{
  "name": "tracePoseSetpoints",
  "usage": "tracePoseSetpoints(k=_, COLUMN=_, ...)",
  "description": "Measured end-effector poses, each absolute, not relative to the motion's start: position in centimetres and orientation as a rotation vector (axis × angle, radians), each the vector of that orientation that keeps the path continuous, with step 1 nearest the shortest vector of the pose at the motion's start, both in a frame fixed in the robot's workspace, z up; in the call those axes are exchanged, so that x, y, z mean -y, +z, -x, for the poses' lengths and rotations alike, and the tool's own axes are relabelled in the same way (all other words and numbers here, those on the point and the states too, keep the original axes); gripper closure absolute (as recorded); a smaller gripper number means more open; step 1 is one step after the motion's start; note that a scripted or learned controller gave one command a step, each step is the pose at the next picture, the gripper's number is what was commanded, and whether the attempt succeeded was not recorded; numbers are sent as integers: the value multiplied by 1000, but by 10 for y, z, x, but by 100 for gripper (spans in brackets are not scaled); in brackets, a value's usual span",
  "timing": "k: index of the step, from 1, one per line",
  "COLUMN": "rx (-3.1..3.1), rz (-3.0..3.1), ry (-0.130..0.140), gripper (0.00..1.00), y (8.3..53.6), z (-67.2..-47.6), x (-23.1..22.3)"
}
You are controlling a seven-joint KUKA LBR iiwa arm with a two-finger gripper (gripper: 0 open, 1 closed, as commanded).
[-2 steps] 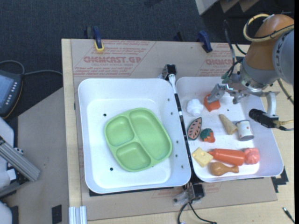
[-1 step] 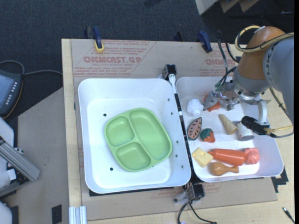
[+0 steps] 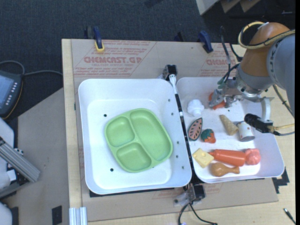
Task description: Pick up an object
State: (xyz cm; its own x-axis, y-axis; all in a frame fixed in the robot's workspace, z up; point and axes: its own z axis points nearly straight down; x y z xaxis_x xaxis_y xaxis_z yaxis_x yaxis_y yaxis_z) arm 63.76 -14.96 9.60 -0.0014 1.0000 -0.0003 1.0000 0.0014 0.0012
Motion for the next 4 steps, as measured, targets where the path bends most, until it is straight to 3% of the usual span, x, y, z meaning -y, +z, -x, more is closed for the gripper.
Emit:
tracePoseSetpoints(k=2, rx=-2219, rz=-2215, ry=6, gripper=100, y=199, z=-655, x=137)
tracePoseSetpoints(k=3, rx=-2219, rz=-2216, ry=5, gripper=100, y=227, z=-656, x=137)
tracePoseSetpoints(k=4, rx=-2222, rz=-2225, ry=-3, gripper=100, y=237, z=-609, x=126)
